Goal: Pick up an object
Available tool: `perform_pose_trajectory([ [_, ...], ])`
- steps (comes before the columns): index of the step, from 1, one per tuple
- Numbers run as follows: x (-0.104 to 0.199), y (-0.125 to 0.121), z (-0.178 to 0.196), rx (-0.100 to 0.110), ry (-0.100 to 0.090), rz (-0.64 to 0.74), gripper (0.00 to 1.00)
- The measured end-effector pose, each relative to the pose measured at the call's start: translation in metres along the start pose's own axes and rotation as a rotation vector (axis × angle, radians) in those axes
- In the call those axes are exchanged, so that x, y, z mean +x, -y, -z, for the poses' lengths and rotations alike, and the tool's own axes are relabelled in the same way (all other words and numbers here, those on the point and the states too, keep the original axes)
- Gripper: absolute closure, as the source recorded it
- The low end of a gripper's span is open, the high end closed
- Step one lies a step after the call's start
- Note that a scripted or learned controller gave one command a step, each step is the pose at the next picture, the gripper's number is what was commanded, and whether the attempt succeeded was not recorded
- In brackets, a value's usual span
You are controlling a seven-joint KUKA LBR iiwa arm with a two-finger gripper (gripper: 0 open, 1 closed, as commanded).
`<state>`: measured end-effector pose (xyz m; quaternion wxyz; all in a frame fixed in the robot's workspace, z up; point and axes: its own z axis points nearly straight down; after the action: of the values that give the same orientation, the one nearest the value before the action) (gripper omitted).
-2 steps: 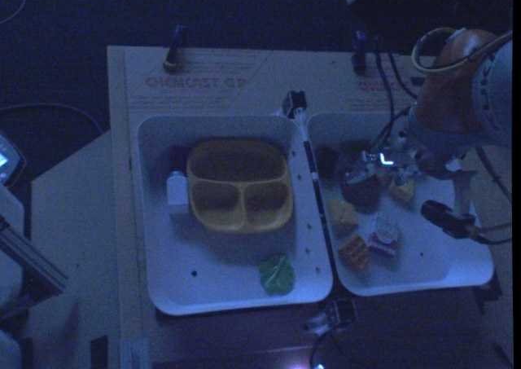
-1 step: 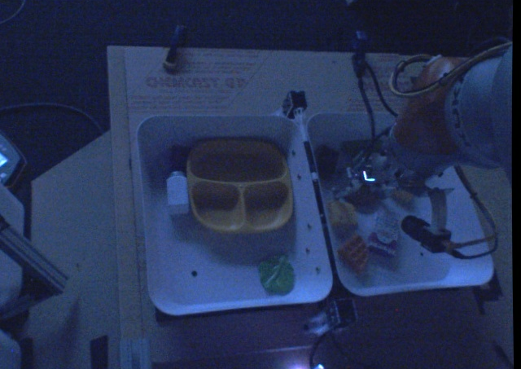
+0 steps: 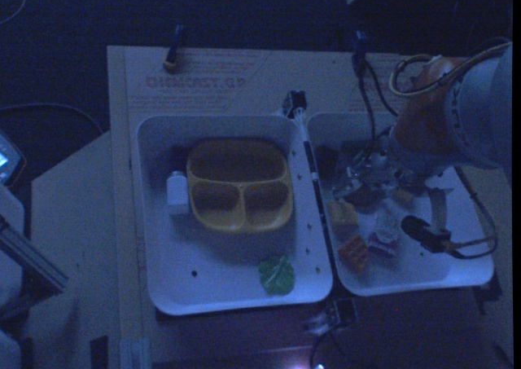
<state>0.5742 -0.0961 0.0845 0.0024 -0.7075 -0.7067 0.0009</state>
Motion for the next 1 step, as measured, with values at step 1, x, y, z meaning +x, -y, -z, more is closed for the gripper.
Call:
perform_pose_trajectory([
  [1,-0.0001,-0.0006,0.0109,-0.003,0.001,-0.001,1.0],
])
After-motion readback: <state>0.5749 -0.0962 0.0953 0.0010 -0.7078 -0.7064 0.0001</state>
